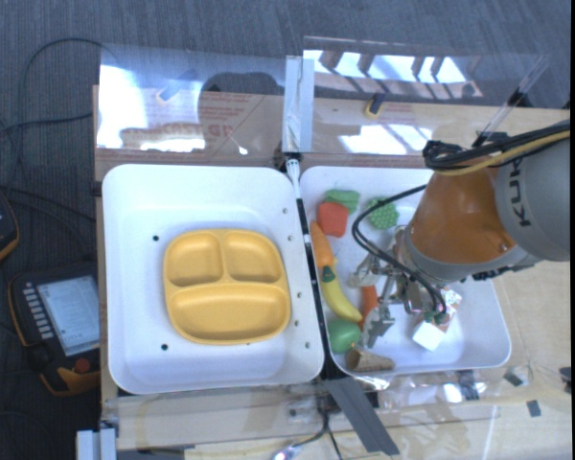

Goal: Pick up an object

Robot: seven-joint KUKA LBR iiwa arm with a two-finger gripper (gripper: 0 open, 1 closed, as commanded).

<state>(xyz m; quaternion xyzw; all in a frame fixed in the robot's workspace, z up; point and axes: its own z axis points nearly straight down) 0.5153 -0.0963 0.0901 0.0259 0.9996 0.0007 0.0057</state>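
My gripper (391, 300) hangs low over the middle of the right bin (489, 348), below the orange wrist band. Toy food lies beneath and around it. A yellow banana (338, 296) and an orange carrot (321, 247) lie along the bin's left side. A small red-orange piece (368, 301) sits right at the gripper's left side. Just to its lower right is a white block (428, 336). Whether anything is held is hidden by the gripper body and cables.
A red and green piece (334, 213) and a green piece (383, 216) lie at the right bin's far end. A green item (343, 334) and a brown one (369, 359) sit near its front edge. The left bin (134, 257) holds a yellow divided plate (228, 285).
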